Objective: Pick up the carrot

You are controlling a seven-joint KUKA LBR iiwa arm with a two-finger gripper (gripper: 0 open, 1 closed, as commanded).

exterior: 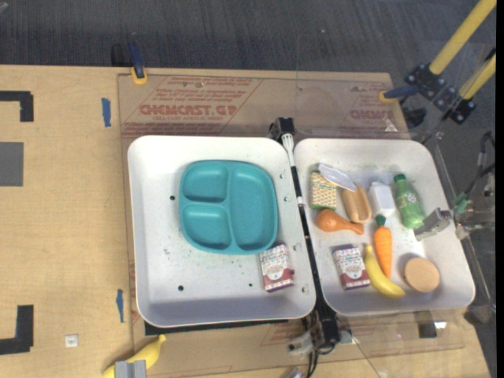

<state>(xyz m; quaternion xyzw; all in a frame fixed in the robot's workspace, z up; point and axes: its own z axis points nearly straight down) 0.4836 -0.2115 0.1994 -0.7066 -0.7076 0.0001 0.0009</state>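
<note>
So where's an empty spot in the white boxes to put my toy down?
Best is the left bin: bare white floor runs along its left side, beside the teal plate, and along the front up to the small carton. The right bin is crowded: carrot, banana, green bottle and more sit close together.

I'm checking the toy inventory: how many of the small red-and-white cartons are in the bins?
2. One carton lies in the left bin, near its lower right corner beside the teal plate. The other carton lies in the right bin, left of the banana. None seems hidden.
</note>
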